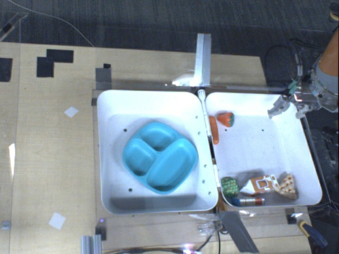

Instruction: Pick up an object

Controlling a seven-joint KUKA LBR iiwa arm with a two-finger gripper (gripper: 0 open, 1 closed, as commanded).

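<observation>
The gripper (288,106) was seen above the right bin's (265,142) far right corner, its fingers apparently spread apart with nothing between them, though blur made this uncertain. A strawberry (226,118) and carrot (213,129) lay by the divider; small toys (259,187) were clustered along the near wall. A blue divided plate (160,156) was seen in the left bin (114,115).

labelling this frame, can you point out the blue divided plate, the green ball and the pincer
blue divided plate (159,157): camera view, on the ridge between its compartments.
green ball (229,185): camera view, middle of its top surface.
pincer (280,107): camera view, between its fingertips, over the right bin's far right corner.
</observation>
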